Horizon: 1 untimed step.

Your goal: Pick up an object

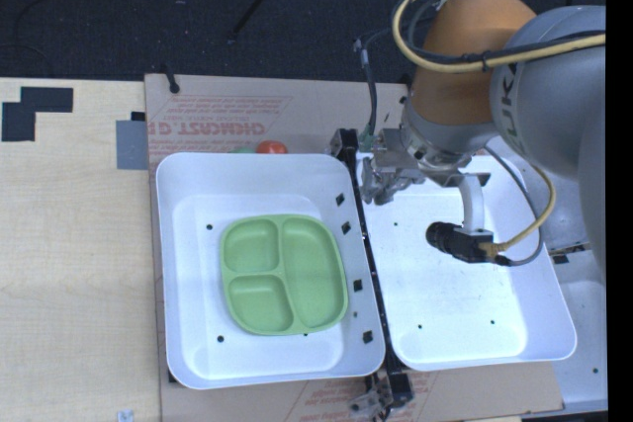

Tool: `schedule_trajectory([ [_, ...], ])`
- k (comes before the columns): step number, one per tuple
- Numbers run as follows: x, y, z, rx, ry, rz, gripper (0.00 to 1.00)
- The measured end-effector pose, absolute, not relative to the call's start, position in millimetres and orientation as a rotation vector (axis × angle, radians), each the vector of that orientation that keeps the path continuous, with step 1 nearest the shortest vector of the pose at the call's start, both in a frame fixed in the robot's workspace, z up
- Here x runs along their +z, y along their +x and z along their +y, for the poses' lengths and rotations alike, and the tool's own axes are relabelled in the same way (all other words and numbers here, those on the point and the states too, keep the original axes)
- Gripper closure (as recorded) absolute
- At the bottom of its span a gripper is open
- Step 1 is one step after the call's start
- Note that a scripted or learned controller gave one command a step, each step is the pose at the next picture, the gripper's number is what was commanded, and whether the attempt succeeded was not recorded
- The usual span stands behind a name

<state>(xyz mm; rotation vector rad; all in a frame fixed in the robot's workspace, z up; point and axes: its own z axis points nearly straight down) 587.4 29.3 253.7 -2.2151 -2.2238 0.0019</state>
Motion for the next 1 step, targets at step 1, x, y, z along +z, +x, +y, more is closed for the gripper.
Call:
schedule_trajectory([
  [1, 231.1, 595.6, 74.3, 0.006, -2.216, -2.222, 1.0],
])
